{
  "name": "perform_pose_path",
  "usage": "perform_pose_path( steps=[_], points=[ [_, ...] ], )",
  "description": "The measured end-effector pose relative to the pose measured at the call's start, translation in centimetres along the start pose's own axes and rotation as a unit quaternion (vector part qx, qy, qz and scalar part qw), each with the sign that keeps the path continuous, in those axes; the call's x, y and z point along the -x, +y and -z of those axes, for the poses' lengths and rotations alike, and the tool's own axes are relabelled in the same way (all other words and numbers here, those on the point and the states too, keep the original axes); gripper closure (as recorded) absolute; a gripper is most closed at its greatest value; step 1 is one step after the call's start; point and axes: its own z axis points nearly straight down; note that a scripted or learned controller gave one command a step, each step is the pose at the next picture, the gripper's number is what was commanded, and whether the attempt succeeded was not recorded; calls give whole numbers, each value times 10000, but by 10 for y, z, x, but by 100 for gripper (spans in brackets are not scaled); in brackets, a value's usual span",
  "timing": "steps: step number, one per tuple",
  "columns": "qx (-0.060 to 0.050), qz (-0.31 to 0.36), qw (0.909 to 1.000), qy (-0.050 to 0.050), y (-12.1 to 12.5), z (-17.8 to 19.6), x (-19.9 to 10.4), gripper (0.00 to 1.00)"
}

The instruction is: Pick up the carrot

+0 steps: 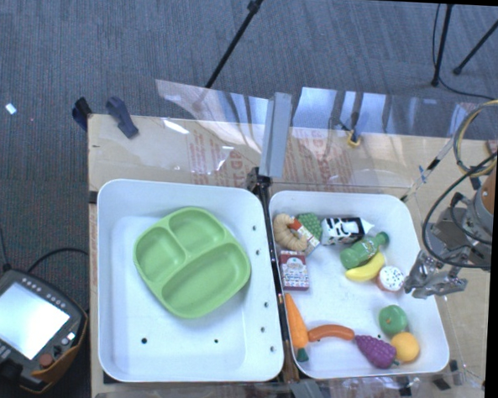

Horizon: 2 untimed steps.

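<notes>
The carrot (295,325) lies along the left wall of the right bin (349,370), leafy end toward the front, just beside a hot dog (331,332). The gripper (430,282) hangs over that bin's right rim, well apart; whether it is clasped, I cannot tell.

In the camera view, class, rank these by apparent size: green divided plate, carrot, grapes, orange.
1. green divided plate
2. carrot
3. grapes
4. orange
The grapes and orange look close, so their order is unsure.
</notes>
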Motion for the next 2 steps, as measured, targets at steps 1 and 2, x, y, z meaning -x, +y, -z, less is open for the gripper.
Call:
perform_pose_path(
  steps=[1, 2],
  points=[
    [-112, 1441, 9895, -21, -19, 149, 17, 100],
    [-105, 2068, 9783, -12, -13, 233, 13, 100]
  ],
)
